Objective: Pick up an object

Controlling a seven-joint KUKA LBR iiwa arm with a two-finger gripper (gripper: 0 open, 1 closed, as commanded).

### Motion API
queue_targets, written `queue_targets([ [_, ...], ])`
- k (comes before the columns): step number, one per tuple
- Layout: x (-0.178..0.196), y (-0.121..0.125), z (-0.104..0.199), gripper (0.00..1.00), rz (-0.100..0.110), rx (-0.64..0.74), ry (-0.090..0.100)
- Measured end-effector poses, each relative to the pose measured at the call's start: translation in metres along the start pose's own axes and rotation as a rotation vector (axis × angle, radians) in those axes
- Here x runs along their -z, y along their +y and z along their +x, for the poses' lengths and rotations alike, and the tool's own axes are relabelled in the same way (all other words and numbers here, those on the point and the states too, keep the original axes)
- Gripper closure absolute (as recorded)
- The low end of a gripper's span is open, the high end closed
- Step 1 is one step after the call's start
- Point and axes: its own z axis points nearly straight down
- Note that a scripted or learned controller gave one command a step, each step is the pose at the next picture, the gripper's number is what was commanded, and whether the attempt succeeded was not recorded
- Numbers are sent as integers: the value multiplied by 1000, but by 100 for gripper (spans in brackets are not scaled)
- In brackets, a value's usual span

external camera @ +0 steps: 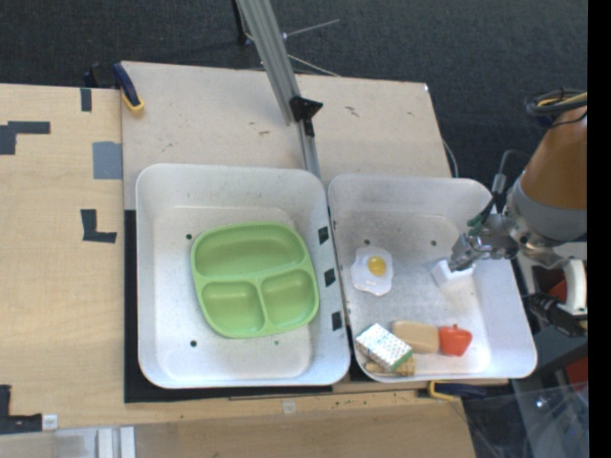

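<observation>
Pale wood bench [57, 256], marked with grey tape, is surrounded by dark carpet [458, 27]; state of jaws cannot be told.

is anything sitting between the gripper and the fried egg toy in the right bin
Nothing visible does. The gripper is over the right bin's right side, and the fried egg lies to its left across bare bin floor. The bread piece, red pepper and small box lie along the near edge, off that line.

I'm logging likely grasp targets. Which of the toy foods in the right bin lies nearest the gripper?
The fried egg, white with a yellow yolk, lies nearest the gripper. The red pepper, bread piece and patterned box sit along the bin's front edge.
</observation>
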Motion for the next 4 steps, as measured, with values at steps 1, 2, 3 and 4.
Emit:
queue_targets([
  [1,59,-1,-9,100,-1,-1,-1],
  [2,101,0,-9,100,1,0,0],
  [3,85,11,42,100,6,5,3],
  [4,80,8,105,100,7,6,3],
])
